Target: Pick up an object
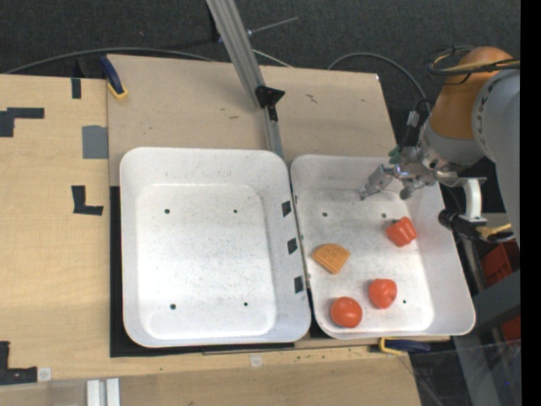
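Note:
In the right bin (pixel 448 311) lie several small objects: a red piece (pixel 401 231) at mid right, a tan waffle-like wedge (pixel 331 257) near the bin's left wall, a red pepper-like piece (pixel 382 293) and a round red tomato (pixel 345 312) at the front. My gripper (pixel 385 189) hangs over the far part of the right bin, above and a little left of the red piece. Its two fingers are spread apart, open, with nothing between them.
The left bin (pixel 135 227) sits beside the right one, their walls meeting at the middle. A slanted metal pole (pixel 241 45) rises behind the bins. The grey arm with its orange band (pixel 465 100) enters from the right. Wooden bench surface lies to the left.

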Controlling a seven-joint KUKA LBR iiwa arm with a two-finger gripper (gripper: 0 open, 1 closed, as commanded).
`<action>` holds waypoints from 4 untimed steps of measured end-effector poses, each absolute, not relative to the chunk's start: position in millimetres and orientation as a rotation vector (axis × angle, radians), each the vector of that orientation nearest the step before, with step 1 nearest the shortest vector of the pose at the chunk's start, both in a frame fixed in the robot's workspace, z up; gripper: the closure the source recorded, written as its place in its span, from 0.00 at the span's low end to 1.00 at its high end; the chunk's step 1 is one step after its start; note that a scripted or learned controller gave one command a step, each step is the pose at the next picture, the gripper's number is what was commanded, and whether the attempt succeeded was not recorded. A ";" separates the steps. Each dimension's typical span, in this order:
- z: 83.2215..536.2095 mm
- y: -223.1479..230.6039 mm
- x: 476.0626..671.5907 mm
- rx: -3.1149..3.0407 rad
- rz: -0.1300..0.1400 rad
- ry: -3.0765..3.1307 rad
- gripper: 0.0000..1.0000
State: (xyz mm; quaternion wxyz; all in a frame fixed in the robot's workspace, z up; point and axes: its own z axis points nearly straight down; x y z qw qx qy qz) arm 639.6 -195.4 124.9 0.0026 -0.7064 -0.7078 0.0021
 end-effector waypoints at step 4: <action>223.9 -202.4 637.3 -2.225 -0.004 -2.226 1.00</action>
